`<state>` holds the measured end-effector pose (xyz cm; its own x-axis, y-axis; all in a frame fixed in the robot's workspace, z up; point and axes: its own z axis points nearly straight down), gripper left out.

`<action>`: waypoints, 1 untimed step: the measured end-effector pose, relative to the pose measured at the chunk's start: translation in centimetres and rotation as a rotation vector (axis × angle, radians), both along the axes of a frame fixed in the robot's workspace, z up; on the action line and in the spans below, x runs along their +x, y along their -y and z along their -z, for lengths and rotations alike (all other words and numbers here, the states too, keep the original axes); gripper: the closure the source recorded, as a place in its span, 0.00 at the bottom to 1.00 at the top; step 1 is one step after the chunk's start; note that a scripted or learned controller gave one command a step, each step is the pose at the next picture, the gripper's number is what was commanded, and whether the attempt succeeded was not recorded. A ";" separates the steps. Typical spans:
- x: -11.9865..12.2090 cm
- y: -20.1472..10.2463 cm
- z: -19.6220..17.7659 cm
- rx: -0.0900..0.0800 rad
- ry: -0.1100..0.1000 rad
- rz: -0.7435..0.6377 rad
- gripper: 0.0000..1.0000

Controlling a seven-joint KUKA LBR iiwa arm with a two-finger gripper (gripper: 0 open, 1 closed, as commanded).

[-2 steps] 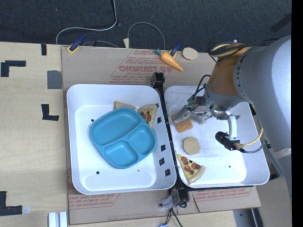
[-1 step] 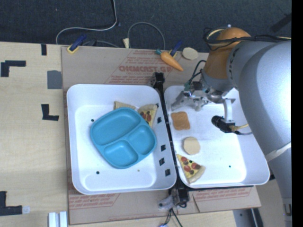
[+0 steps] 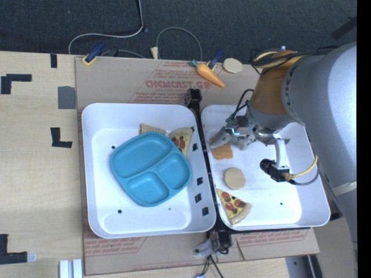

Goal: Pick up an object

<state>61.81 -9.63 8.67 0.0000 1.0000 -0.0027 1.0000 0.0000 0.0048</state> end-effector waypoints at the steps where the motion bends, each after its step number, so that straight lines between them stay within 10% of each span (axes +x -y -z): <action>1: 5.1 0.4 0.1 0.000 -0.005 -0.004 0.00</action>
<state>66.93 -10.01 8.53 -0.0042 1.0000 -0.0022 1.0000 0.0042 0.0000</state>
